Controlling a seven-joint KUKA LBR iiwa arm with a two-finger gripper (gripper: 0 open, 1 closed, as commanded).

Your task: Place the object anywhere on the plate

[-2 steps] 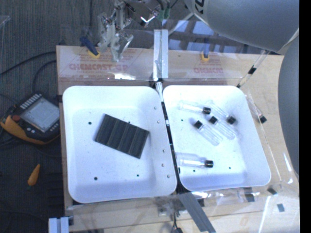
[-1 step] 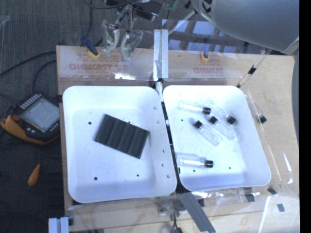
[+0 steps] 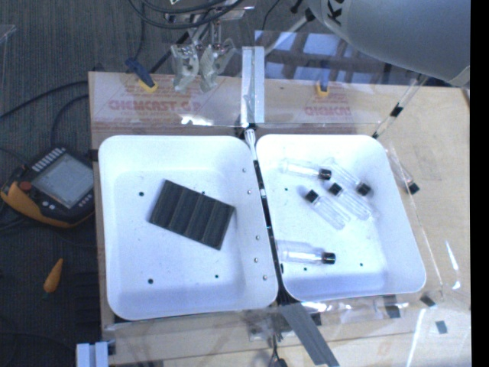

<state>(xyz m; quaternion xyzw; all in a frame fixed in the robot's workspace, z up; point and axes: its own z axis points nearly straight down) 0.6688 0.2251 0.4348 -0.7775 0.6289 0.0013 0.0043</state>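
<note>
Grey and glossy, the arm (image 3: 397, 17) fills the upper right of the camera view, its thick casing crossing above the far rim of the right bin (image 3: 397, 277), with black lettering on its side. Cables loop from it toward the top centre, where the gripper (image 3: 200, 66) hangs above the far edge of the bench, beyond both bins. Its two pale metal fingers (image 3: 183, 69) point down with a narrow gap between them, and nothing lies in that gap.

The dark ribbed plate (image 3: 191, 213) lies flat in the left bin (image 3: 122, 281), slightly left of the bin's middle. It is a rectangle, and its long axis runs at a slant from upper left to lower right; its ridges run across the short way.

Clear vials with black caps lie in the right bin. One vial (image 3: 303, 170) near the far side lies almost level, cap to the right. Two or three more (image 3: 340, 199) crowd together in the middle, slanting from upper left to lower right; their glass is hard to tell apart. A lone vial (image 3: 307, 256) lies nearer the front, almost level, cap to the right, well apart from the plate.
</note>
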